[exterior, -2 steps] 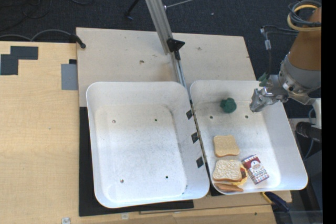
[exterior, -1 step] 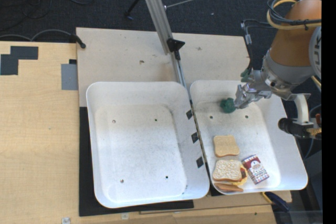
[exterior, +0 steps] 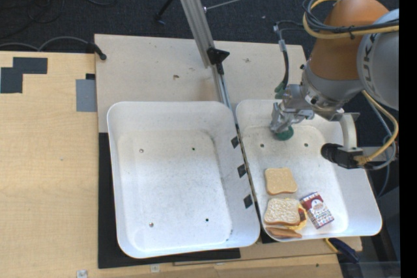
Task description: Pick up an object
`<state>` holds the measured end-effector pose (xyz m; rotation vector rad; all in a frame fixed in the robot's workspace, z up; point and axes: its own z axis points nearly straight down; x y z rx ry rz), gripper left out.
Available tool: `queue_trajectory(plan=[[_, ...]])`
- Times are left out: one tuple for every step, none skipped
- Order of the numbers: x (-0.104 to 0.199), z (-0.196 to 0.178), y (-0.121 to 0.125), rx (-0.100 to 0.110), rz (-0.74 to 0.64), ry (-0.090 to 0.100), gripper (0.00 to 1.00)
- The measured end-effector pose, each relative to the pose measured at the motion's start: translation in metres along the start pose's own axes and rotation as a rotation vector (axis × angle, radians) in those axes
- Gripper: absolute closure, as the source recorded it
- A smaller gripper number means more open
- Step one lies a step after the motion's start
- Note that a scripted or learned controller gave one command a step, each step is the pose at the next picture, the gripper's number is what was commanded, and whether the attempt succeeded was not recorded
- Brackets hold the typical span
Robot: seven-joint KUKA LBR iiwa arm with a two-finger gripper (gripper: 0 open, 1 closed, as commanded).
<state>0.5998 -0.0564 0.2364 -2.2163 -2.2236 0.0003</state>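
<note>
Flat bread slices (exterior: 281, 181) lie in the smooth right bin (exterior: 365, 221).

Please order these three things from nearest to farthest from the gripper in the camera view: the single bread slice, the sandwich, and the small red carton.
Measured from the gripper:
1. Single bread slice, directly below it in the right bin.
2. Sandwich, at the bin's near edge.
3. Small red carton, right of the sandwich; close to it in distance, slightly farther.

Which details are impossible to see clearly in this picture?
- gripper, camera view: its fingertip area is too small and seen from above.
- sandwich stack, camera view: top slice covers the lower layers.
- small carton, camera view: print too small to read.
</note>
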Motion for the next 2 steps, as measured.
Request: queue_trajectory(plan=[[0.046,-0.004,0.002,-0.001,0.000,0.000,1.00],[0.093,-0.004,0.000,0.001,0.000,0.000,1.00]])
